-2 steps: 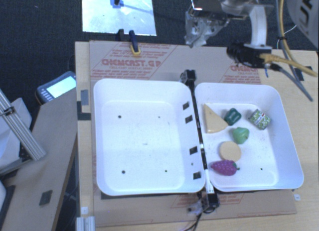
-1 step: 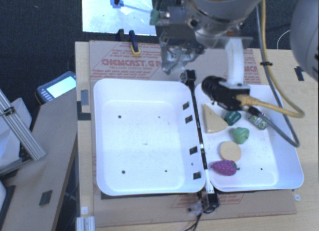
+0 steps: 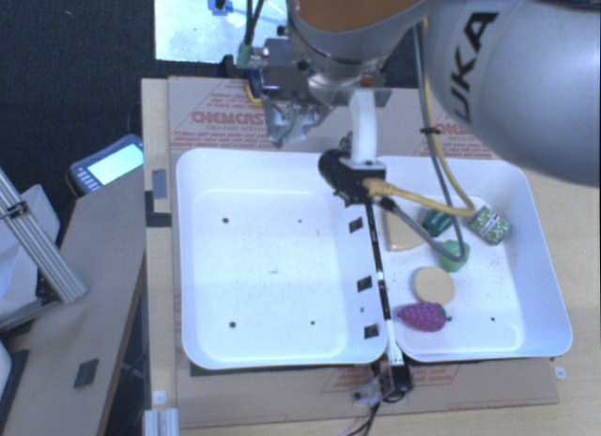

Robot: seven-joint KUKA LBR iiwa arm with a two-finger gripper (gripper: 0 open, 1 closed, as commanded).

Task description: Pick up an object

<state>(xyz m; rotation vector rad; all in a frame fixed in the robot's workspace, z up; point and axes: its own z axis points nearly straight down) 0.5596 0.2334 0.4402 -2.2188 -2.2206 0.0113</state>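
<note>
Right now your claw (image 3: 286,129) hangs above the left bin's (image 3: 202,265) far rim (grip state unclear); purple grapes (image 3: 423,316) lie just right of that bin.

A: Describe the arm (image 3: 526,58) housing.
B: Smooth rounded grey casing; black "UKA" lettering visible on the large segment; orange band above the wrist.
A: Cabling?
B: One yellow hose along the top and down the side; thin black leads near the metal wrist block, which carries a green connector.
</note>
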